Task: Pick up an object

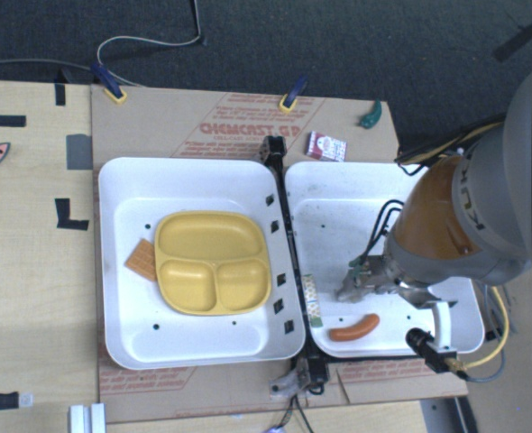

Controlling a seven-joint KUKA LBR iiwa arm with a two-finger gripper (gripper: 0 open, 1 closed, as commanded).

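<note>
The gripper [354, 282] hangs low in the right bin [338, 188]; its fingers look closed on nothing, though the view is murky. A sausage [353, 328] lies apart at its six o'clock. The left bin [122, 188], at nine o'clock, holds a yellow tray [214, 262].

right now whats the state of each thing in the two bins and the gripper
yellow divided plate: lies flat in the left bin, right side up, nothing in its compartments
brown flat piece: in the left bin, partly tucked under the plate's left edge
sausage: lies on the floor of the right bin, near the front wall, not held
gripper: low in the right bin, just above the sausage in the picture
</note>
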